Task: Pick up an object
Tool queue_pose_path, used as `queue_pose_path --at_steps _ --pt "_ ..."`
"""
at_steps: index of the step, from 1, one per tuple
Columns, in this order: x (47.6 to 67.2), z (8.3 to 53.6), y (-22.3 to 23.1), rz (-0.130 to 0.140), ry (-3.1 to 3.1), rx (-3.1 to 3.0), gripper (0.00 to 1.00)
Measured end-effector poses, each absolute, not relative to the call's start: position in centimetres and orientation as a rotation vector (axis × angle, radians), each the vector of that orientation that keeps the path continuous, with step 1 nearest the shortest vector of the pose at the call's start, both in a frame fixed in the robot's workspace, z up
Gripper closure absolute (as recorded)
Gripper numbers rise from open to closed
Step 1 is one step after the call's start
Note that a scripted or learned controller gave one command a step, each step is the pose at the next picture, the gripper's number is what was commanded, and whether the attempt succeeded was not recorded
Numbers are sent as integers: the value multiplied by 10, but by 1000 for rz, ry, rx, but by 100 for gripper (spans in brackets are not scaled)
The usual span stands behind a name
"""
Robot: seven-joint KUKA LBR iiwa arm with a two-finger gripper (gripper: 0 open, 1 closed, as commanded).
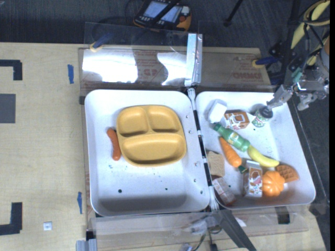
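Pumpkin (272,183) at five o'clock looks light, rigid, slick; grasp its sides; gripper (268,109) at two o'clock, opening impossible to tell

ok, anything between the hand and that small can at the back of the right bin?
Nothing visible. The hand sits directly beside the small can near the right bin's back edge. The nearest neighbour, a small carton, lies on the can's far side.

Slim grey tool (273,102), cabled wrist
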State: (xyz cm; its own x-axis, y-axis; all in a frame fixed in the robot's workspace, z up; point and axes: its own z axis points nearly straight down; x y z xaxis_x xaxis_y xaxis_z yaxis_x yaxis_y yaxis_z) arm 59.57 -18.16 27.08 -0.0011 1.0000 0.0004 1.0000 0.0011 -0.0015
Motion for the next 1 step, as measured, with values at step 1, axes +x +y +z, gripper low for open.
queue_pose_path --at_steps 1 --pt "484 108 -145 0 -2464 -1946 0"
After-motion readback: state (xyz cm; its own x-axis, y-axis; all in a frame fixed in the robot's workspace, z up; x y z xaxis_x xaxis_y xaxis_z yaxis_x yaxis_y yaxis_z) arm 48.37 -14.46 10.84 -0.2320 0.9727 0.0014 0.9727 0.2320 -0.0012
